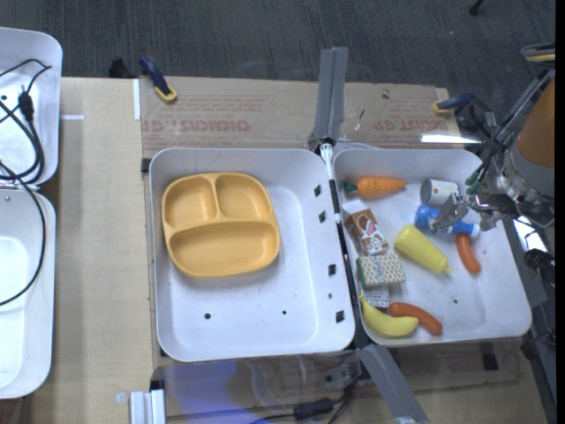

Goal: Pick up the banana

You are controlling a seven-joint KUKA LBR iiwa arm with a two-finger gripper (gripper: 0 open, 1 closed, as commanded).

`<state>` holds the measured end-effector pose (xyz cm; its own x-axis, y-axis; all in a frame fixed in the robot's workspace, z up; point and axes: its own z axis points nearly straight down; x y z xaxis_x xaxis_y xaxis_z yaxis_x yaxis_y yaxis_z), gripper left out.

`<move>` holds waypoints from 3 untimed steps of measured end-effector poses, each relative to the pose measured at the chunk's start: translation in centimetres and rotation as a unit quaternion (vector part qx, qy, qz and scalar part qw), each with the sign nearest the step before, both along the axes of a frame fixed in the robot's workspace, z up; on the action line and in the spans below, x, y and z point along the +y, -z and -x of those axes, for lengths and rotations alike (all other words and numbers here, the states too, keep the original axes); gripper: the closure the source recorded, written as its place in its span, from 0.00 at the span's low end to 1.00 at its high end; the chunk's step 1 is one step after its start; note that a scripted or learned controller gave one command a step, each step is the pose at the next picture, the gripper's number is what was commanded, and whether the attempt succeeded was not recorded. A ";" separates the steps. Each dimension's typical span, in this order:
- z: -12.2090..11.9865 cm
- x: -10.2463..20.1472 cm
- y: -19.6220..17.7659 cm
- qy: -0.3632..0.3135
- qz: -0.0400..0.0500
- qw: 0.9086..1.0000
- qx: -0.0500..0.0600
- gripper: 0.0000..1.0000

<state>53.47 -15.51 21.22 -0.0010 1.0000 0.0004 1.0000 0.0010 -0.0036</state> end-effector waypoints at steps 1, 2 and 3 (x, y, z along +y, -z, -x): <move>-3.4 1.8 2.0 -0.118 0.000 0.993 -0.001 0.00; -4.6 1.3 9.7 -0.087 0.002 0.996 -0.013 0.00; -2.9 3.0 10.9 -0.087 0.004 0.996 -0.013 0.00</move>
<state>56.39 -12.48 10.30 -0.1745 0.9846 -0.0107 0.9844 0.1747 0.0219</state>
